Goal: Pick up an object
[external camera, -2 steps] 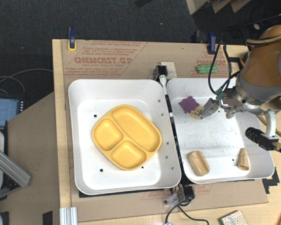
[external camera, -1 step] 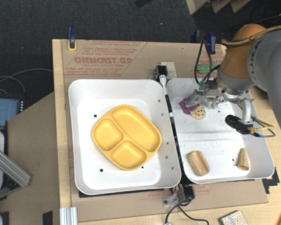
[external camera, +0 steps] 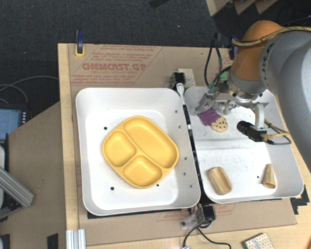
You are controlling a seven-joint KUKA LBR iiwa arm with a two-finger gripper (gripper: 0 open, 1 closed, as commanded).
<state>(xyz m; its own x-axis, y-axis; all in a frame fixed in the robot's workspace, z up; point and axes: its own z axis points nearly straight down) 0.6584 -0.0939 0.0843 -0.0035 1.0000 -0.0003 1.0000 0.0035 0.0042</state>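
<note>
A purple piece (external camera: 208, 116) with a tan cookie-like piece (external camera: 220, 124) touching it lies in the upper part of the right bin (external camera: 249, 191). The claw (external camera: 216, 106) hangs just above them, but whether it is spread or pinching, I cannot tell. The step looks like the approach to grasp; next it must close on one piece and lift. The yellow divided tray (external camera: 140, 150) sits in the left bin (external camera: 88, 139).

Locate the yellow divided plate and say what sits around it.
The yellow plate lies in the middle of the left bin in the camera view, alone there; the right bin next to it holds a bread roll.
</note>
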